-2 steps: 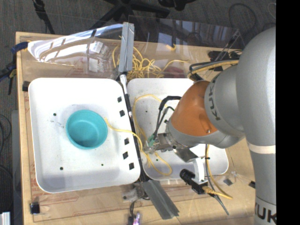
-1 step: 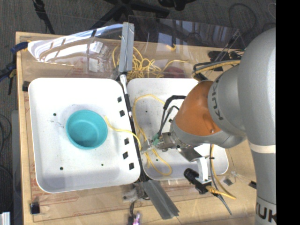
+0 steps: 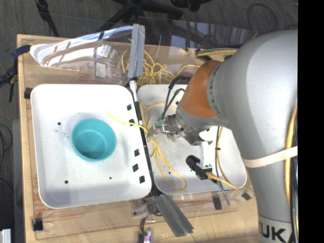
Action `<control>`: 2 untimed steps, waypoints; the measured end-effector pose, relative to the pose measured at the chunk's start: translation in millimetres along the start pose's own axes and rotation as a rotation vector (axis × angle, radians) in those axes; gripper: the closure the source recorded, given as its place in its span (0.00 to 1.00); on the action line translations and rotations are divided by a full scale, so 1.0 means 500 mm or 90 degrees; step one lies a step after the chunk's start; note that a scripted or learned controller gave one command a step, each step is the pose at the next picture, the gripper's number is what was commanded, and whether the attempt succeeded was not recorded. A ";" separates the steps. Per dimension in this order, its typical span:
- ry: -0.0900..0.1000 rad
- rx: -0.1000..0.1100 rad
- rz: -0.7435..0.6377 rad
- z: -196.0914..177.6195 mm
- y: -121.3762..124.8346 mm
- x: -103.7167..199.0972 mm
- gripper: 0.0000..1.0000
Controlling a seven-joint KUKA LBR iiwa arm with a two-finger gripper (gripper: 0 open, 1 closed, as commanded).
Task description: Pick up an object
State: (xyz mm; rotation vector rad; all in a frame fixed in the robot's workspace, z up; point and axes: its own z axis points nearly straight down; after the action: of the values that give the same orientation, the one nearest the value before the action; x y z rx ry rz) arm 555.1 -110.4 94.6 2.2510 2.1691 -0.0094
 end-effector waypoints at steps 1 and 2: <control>0.010 0.006 -0.023 0.007 0.147 -0.047 0.00; 0.009 0.004 -0.104 0.006 -0.061 -0.040 0.00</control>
State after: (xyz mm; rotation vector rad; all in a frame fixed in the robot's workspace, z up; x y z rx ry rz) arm 523.8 -129.3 91.7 2.0765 2.3559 -0.0016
